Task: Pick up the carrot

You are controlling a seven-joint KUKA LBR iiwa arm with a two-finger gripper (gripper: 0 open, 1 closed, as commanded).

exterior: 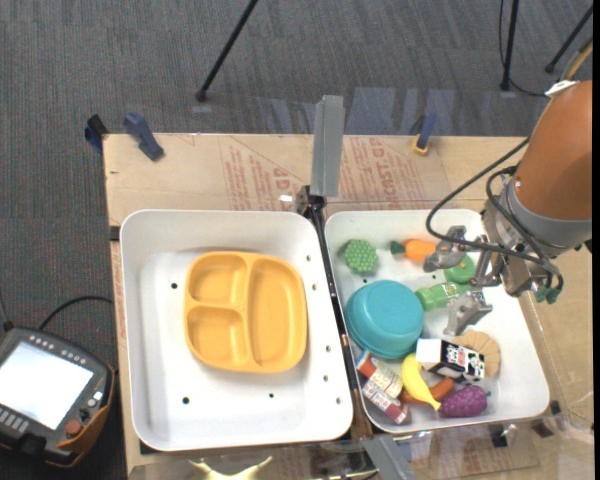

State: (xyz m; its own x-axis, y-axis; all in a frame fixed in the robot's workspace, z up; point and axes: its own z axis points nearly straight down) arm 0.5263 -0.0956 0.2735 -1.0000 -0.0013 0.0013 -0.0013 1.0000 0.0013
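So the left bin (145, 268) is holding just a yellow divided plate (247, 310), sitting about in the middle of it. The right bin (533, 368) is packed: the carrot (417, 250) is lying near the bin's top edge, between a green bumpy ball (359, 256) on its left and the gripper (467, 286) on its right. A teal bowl (384, 318) is sitting below the ball, with a green block (437, 295) just beside it. Down at the bottom a banana (415, 378), purple grapes (464, 401), a small printed box (454, 358) and some red-and-white packets (380, 388) are crowding together. The gripper is hovering over the bin's right half, fingers spread apart and gripping nothing. A tablet (35, 388) is lying at lower left of the frame.
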